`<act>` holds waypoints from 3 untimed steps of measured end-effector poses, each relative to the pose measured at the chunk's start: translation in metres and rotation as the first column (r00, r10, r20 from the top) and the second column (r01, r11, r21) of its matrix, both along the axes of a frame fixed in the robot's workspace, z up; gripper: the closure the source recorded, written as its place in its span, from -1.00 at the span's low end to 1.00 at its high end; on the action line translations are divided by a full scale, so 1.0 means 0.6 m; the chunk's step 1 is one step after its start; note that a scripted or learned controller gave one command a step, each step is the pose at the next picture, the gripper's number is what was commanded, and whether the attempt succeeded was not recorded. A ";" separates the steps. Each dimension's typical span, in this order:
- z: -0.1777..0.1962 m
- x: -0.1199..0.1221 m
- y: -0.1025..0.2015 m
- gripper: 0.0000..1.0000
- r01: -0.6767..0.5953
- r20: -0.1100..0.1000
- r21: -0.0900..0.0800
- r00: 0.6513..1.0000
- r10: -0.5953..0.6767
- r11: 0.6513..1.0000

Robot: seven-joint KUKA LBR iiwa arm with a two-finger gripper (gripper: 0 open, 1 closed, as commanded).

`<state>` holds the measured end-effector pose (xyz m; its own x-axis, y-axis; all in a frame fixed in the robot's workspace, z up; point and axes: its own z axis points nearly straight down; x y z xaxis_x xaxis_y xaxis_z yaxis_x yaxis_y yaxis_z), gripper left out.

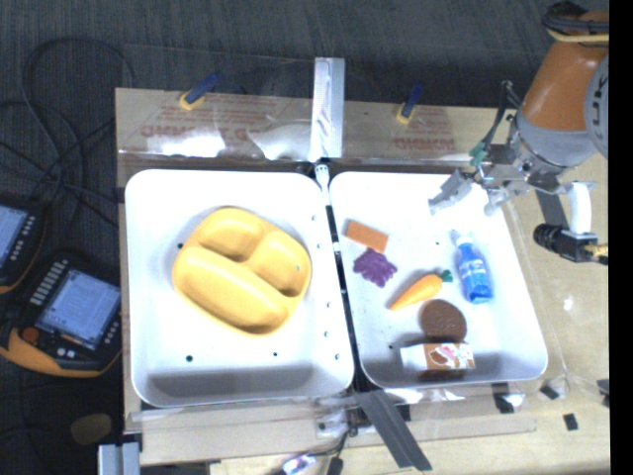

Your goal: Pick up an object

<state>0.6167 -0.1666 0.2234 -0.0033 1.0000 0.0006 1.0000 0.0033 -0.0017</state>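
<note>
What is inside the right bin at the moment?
The right bin holds an orange block, purple grapes, a carrot, a blue bottle, a brown cookie and a small box. Anything beneath them is covered.

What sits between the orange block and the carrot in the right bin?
In the camera view, the purple grapes lie between the orange block and the carrot, apart from both.

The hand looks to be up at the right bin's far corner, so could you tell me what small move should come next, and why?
Probably a short move toward the camera and down, onto the blue bottle. The hand hangs over the right bin's far right corner with nothing visibly between its fingers, and the bottle is the closest item, lying apart from the carrot.
</note>
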 end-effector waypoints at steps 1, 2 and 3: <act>-0.207 -0.021 -0.081 -1.00 0.014 0.005 0.008 1.000 -0.015 1.000; -0.223 -0.021 -0.046 -1.00 -0.138 0.009 -0.010 0.990 0.138 0.990; -0.225 0.022 -0.034 -1.00 -0.014 0.009 -0.004 1.000 0.014 1.000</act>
<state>0.6300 -0.1873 0.0886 -0.0168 0.9999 -0.0039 0.9998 0.0168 0.0069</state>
